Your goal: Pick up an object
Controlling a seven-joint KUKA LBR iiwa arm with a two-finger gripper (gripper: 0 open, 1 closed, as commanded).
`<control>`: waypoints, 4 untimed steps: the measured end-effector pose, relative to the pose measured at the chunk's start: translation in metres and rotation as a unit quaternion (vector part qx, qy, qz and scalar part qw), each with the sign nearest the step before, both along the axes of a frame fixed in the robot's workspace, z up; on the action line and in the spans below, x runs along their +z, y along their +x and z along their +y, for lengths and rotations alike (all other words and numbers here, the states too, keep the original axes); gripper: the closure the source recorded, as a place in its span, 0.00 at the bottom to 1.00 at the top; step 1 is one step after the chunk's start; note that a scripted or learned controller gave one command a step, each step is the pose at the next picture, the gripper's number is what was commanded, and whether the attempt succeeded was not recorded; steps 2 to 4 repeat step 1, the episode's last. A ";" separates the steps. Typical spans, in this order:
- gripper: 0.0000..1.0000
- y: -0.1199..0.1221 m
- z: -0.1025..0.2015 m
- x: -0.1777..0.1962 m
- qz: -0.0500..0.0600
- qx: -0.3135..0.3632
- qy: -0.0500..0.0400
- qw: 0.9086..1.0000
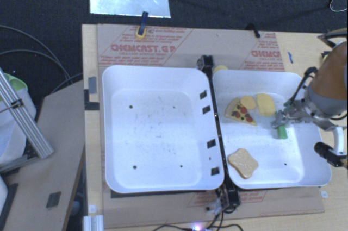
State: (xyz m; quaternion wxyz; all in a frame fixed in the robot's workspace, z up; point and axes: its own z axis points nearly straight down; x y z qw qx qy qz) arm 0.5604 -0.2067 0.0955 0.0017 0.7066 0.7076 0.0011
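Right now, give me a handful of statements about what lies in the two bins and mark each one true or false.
1. The pizza slice lies in the right bin. True.
2. The toast slice sits in the left bin. False: it lies in the right bin, near its front left corner.
3. A small green object lies in the right bin beside the gripper. True.
4. The yellow piece lies to the left of the pizza slice. False: it lies to its right.
5. The pizza slice and toast slice touch. False: bare bin floor separates them.
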 end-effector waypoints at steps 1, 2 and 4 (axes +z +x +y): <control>1.00 -0.033 0.084 0.069 -0.001 0.004 0.002 1.000; 1.00 -0.033 0.084 0.069 -0.001 0.004 0.002 1.000; 1.00 -0.033 0.084 0.069 -0.001 0.004 0.002 1.000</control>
